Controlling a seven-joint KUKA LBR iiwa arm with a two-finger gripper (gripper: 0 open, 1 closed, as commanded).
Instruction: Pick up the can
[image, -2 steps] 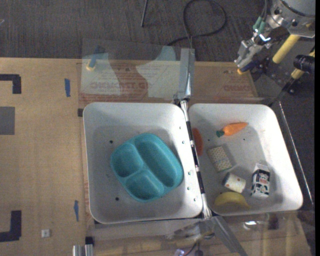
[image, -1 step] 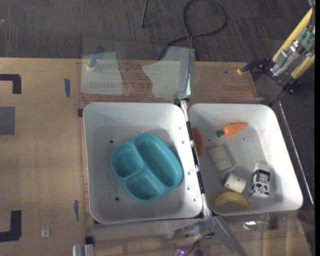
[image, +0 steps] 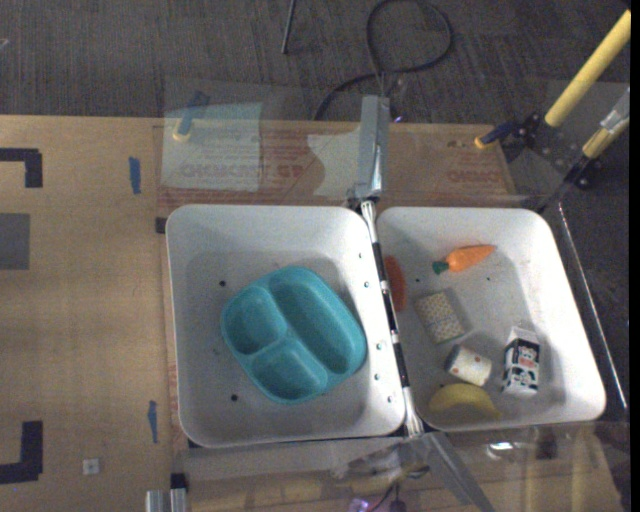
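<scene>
The can (image: 469, 365) lies on its side in the right bin (image: 575, 300), just beside the milk carton (image: 521, 364), yellow lemon (image: 463, 402) right below. Can't tell the pincer's state.

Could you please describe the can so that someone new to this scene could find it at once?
Look in the right-hand bin, toward its near edge. The can lies on its side there, a small white cylinder just above the yellow lemon and beside the upright milk carton. It alone is round-bodied with a reddish mark.

Glossy plastic tray (image: 293, 333), wooden bench (image: 80, 300)
</scene>
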